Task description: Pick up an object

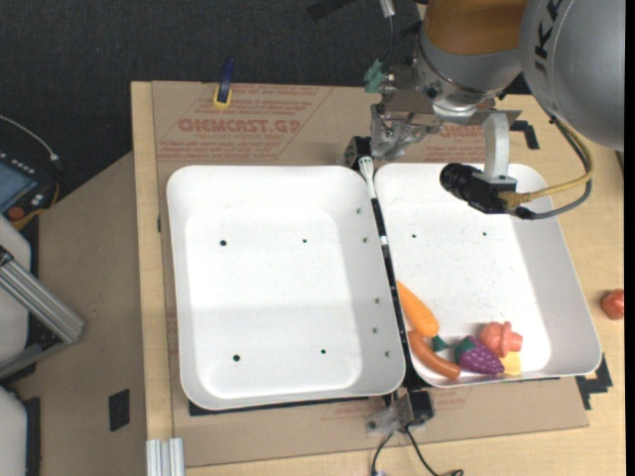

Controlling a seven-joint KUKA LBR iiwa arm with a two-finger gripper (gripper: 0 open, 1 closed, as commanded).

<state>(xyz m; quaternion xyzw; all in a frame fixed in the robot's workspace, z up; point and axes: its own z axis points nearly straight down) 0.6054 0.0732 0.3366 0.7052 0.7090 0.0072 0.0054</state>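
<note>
You're looking at the right bin (556, 296) as the reference for all of this. The toys are sitting bunched in its near corner, on the side toward the left bin (198, 266). The carrot (419, 310) is lying at a slant along the right bin's left wall, touching it or very close; you can't separate the two from this angle. Just nearer than the carrot, an orange piece (439, 357) is lying along the right bin's near rim. The grapes (479, 358) are sitting beside that piece, further from the left wall, and a pink toy (502, 337) is touching the grapes on their far side. A yellow bit (512, 365) is peeking out next to the grapes, against the near rim; it's too small to identify. The gripper (389, 145) is hanging over the right bin's far left corner, about where the two bins are meeting, well apart from the toys and with nothing visibly in it. You can't tell from this view whether it's apart or together, since the wrist is blocking it. A black module (476, 188) with a cable is sticking out from the arm over the far part of the right bin. A small red item (613, 303) is lying on the bench outside the right bin's right wall. A blue clip (225, 85) is sitting on the cardboard (298, 117), well beyond the right bin's far left corner.
</note>
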